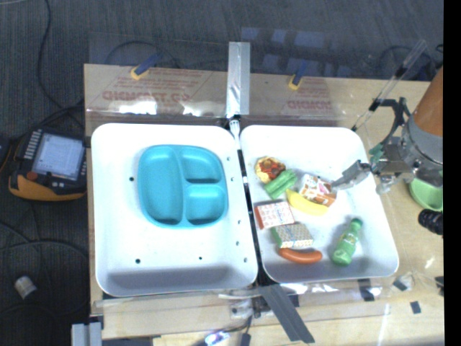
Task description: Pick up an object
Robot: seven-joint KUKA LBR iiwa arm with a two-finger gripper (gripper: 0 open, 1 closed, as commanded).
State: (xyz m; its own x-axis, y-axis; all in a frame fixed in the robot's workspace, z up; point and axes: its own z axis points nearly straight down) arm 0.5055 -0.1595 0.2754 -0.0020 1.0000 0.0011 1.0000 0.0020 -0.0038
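Two white bins side by side on the desk [108, 78]. In the left bin [115, 258], a blue divided tray [184, 184]. In the right bin [382, 247], a cluster of toy food: pizza slice [269, 168] and green pepper [280, 182] toward the upper left, yellow banana [308, 204] under a small printed carton [315, 189], a red-patterned card [274, 214], a waffle-like square [293, 233], a hot dog [300, 254] near the front, a green bottle [346, 241] lying apart on the right. Claw [351, 174] reaching in from the right, low over the bin just beside the carton and banana; fingers' state: cannot tell. Nothing visibly gripped. Left of the desk on the floor, a handheld pendant [47, 164].
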